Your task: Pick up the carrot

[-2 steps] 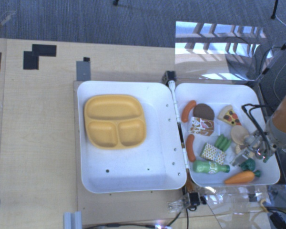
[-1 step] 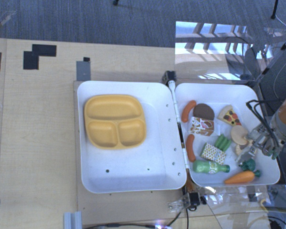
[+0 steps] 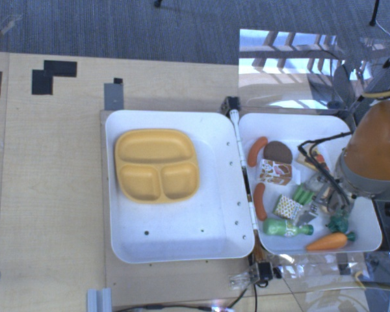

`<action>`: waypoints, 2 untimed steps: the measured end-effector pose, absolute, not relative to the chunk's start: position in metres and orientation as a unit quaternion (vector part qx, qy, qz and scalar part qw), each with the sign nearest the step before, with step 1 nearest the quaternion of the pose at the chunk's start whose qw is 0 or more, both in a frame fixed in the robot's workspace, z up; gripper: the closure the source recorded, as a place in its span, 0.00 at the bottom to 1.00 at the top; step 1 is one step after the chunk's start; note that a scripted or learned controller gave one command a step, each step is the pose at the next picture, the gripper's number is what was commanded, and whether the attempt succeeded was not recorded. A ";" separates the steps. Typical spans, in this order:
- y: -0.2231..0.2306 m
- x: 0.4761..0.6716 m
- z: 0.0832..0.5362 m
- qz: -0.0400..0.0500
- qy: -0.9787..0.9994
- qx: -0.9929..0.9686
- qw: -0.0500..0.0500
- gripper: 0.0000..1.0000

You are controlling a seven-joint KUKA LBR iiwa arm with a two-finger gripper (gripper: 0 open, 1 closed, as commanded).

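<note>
**Pincer low in the right bin, carrot lying near the front wall**

Pincer (image 3: 317, 202) is hanging low over the middle of the right bin (image 3: 370, 239), and I am not able to tell from my feed how it is set, since cables and metal parts are crowding it. I am seeing the arm (image 3: 377, 151) coming in from the right, its orange band filling that side. I am watching the carrot (image 3: 326, 242) lying on its side near the front wall of the right bin, apart from the pincer, with its green top (image 3: 339, 225) pointing right. A green bottle (image 3: 279, 227) is lying just left of the carrot. Two sausages (image 3: 257, 151) are sitting along the bin's left wall, and a brown round piece (image 3: 277, 152) is resting beside the upper one. In the left bin (image 3: 182, 239), a yellow divided tray (image 3: 157, 164) is sitting toward the back left.
</note>
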State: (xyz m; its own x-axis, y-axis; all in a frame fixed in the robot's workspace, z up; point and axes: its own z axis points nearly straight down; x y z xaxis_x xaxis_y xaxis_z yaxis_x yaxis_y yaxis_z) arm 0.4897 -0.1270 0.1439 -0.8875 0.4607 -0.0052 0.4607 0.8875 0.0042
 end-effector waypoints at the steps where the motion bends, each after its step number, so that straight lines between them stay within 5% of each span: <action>1: -0.186 0.499 0.096 0.000 0.982 0.187 0.018 0.00; 2: -0.205 0.497 0.099 -0.001 0.994 0.106 0.018 0.00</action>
